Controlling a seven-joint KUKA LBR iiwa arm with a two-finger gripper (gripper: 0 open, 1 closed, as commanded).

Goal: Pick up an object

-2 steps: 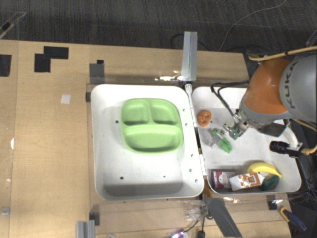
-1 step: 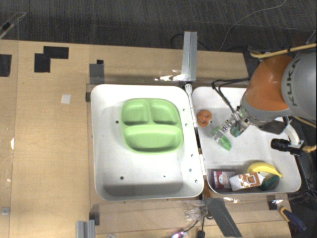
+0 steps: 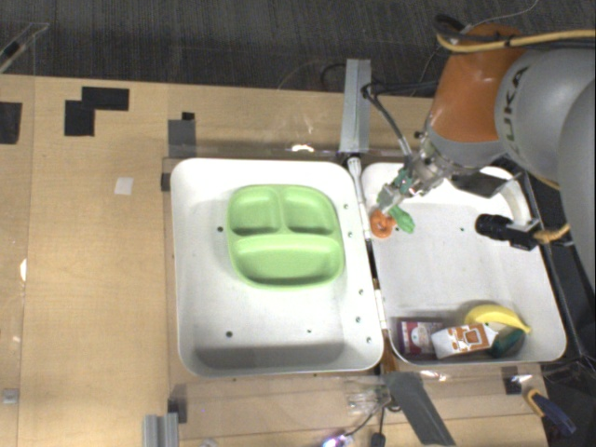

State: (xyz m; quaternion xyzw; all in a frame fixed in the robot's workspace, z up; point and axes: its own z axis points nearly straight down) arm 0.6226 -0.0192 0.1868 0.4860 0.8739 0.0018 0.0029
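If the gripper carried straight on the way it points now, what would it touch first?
Most likely the small orange and green object at the left edge of the right bin. The gripper points down-left at it, seemingly just above it. Depth is hard to judge from this slanted view.

A small orange toy, carrot-like with a green leafy top [image 3: 389, 220], is hanging just below the hand [image 3: 402, 186], its green part reaching up to the fingertips and seeming caught between them. The orange body is dangling down and to the left of the hand, tilting slantwise, and is sitting over the left rim of the right-hand white bin [image 3: 466, 277], beside the divide between bins.
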